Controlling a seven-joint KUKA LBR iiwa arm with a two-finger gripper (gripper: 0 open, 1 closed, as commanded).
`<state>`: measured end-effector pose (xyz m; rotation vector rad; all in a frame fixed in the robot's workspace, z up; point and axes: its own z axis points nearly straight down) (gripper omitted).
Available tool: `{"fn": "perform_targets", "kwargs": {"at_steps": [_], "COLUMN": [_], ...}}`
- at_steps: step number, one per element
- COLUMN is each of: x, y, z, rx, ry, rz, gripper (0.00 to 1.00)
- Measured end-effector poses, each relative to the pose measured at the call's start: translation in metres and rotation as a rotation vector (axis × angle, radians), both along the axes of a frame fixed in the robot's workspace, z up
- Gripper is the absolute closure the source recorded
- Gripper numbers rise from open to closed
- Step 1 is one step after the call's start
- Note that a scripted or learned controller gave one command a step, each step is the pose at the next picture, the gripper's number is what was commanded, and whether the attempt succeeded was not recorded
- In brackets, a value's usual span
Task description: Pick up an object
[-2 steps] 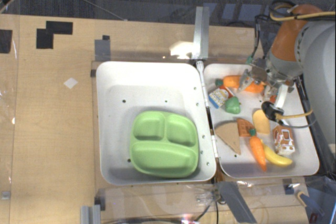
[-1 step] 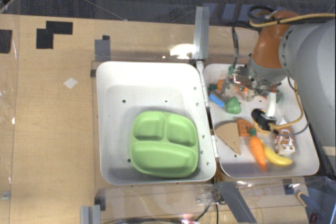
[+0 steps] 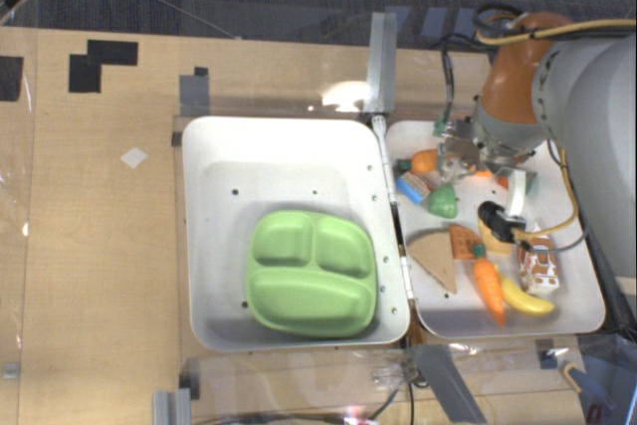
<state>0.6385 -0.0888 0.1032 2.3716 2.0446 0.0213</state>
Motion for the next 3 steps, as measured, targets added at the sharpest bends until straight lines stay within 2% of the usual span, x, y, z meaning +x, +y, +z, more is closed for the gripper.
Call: {"fn": "perform_targets", "kwargs": {"at_steps": [1,2,3], "x": [0.0,0.002,-0.02], "y": [0.0,-0.042,0.001], "z": [0.0,-0.009,-0.012], "rx": [0.0,0.0,-0.009], "ry": [0.0,0.015,0.003], "rz": [0.0,-0.093,0.063], "gripper": [0.0,0.0,0.0]}}
